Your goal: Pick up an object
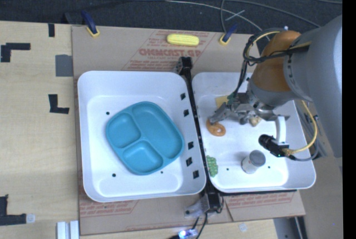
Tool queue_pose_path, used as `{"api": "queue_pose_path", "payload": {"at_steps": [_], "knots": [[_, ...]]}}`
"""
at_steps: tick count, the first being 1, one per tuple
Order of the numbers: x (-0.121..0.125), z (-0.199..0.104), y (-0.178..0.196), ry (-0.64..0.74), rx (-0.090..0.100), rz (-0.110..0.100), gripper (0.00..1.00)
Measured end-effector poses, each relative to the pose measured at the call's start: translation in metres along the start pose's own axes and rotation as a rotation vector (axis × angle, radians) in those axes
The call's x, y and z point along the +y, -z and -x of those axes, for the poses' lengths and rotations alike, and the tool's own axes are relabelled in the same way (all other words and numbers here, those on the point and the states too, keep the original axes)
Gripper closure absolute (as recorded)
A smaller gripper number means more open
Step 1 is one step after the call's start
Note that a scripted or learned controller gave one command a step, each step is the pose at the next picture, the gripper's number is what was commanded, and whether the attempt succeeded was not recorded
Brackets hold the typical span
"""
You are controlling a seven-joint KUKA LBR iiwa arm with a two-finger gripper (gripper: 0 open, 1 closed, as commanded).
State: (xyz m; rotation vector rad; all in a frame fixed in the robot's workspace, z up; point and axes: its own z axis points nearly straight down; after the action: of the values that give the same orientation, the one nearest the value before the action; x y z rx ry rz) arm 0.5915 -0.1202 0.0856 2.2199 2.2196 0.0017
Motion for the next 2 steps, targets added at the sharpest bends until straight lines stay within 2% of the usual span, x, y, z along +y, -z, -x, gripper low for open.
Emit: {"api": "queue_pose_path", "payload": {"at_steps": [1, 2], "knots": [[0.002, -0.002, 0.013, 0.003, 0.003, 0.004, 1.00], [0.009, -0.008, 0.059, 0.002, 0.000, 0.001, 1.00]]}}
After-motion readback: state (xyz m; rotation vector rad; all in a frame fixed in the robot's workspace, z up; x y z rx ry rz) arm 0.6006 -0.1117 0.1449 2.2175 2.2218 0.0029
